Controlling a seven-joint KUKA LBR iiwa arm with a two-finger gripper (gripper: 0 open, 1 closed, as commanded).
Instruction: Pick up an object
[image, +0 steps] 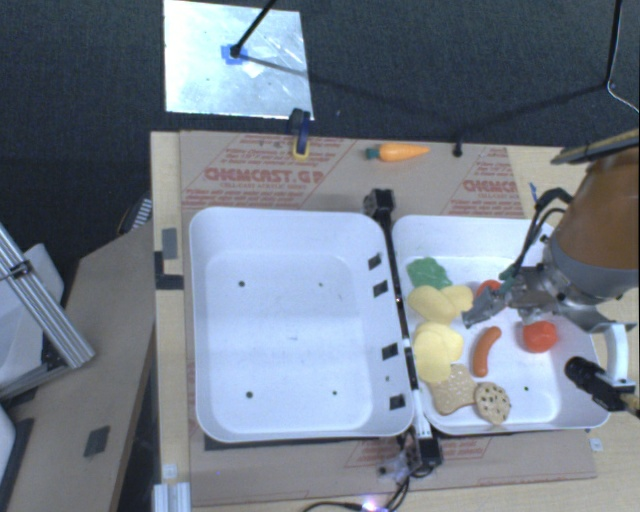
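The right bin holds several toy foods: a green piece, two yellow pieces with a larger yellow one below them, an orange-red sausage, a red tomato, a tan cracker and a round cookie. My gripper reaches in from the right over this bin, just right of the yellow pieces and above the sausage. A small red piece sits right at the gripper's tip; whether it is gripped is unclear.
The left bin lies beside the right one, with black clips along the shared rim. An orange carrot and a yellow-blue clamp rest on the board behind the bins. A metal frame stands at the far left.
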